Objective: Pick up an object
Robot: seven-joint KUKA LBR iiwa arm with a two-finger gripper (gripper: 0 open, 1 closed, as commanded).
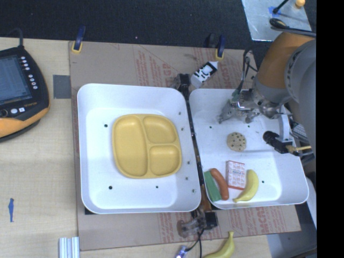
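In the right bin (279, 198) lie a round speckled cookie (236, 141), a red-and-white packet (235, 174), a banana (248, 186), a red sausage (219, 183) and a green piece (212, 187) beside it. My gripper (236, 117) hangs over the far part of this bin, just beyond the cookie. Its metal fingers (223, 116) are spread open with nothing between them. The grey arm with its orange band (282, 47) comes in from the right.
The left bin (91, 144) holds a yellow divided plate (146, 145). A second banana (223, 246) lies on the bench in front of the bins. A teach pendant (19, 90) sits at far left. A black part of the arm (275, 141) reaches over the right bin.
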